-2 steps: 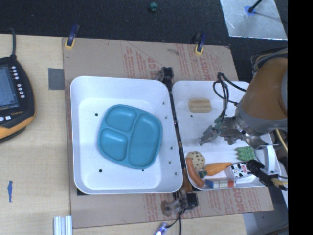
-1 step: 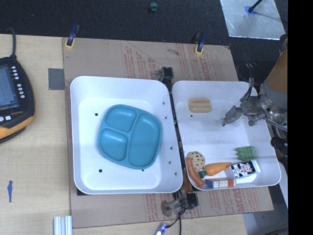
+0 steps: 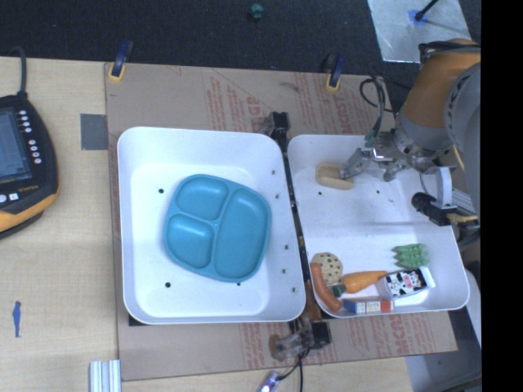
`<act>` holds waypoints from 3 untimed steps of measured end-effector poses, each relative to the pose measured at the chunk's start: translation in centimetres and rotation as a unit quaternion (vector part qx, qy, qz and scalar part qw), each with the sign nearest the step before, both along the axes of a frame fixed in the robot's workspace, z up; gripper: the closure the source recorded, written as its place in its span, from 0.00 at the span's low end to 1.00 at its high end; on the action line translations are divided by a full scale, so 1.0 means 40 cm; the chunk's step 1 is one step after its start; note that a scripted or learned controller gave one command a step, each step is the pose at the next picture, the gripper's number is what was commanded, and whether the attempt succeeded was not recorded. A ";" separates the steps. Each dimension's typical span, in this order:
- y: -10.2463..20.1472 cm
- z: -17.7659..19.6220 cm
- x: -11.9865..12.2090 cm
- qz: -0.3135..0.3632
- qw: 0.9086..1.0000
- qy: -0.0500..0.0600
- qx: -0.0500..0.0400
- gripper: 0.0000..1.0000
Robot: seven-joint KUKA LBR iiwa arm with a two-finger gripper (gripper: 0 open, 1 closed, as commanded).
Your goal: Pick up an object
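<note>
My gripper [image 3: 369, 164] hangs low over the far part of the right bin [image 3: 368, 219], its fingers spread and nothing between them. A tan bread-like piece [image 3: 334, 178] lies just left of the fingers, apart from them. Along the right bin's near edge sit a round cookie [image 3: 327, 265], a carrot [image 3: 363, 281], a reddish sausage [image 3: 321, 290], a green leafy toy [image 3: 410, 255] and a small white carton [image 3: 406, 282]. A blue divided plate [image 3: 217, 227] lies in the left bin [image 3: 139, 219].
A black and orange teach pendant [image 3: 20, 162] rests on the bench at the far left. Clamps [image 3: 120, 59] hold the cardboard sheet at its far edge. The arm's grey body with its orange band [image 3: 437, 88] occupies the upper right.
</note>
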State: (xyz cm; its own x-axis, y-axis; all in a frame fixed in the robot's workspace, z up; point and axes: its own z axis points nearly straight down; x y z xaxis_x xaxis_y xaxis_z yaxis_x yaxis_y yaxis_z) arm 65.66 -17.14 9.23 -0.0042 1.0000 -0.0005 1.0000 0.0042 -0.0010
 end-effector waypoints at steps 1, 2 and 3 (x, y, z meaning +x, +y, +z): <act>0.106 0.002 -0.238 0.000 1.000 0.001 0.000 0.00; -0.102 0.120 -0.286 -0.001 1.000 0.000 0.000 0.00; -0.102 0.190 -0.420 0.000 1.000 0.001 0.000 0.00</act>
